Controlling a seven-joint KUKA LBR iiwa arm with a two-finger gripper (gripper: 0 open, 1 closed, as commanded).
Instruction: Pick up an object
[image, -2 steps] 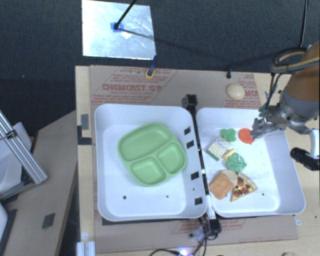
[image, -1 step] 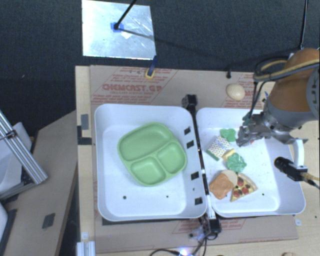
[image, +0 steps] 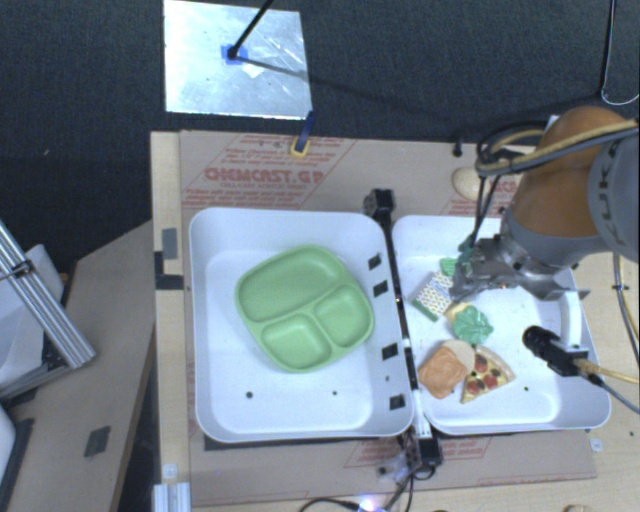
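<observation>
Green crumpled toy lay at the right bin's centre, just at six o'clock of the gripper; whether its pincer was wide or narrow could not be told. A clean grab likely needed a straight descent, clear of the pizza slice.

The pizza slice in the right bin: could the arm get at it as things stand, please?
Probably yes. The pizza slice lies flat and uncovered, near the pincer; only the round tan piece touches its left side.
</observation>
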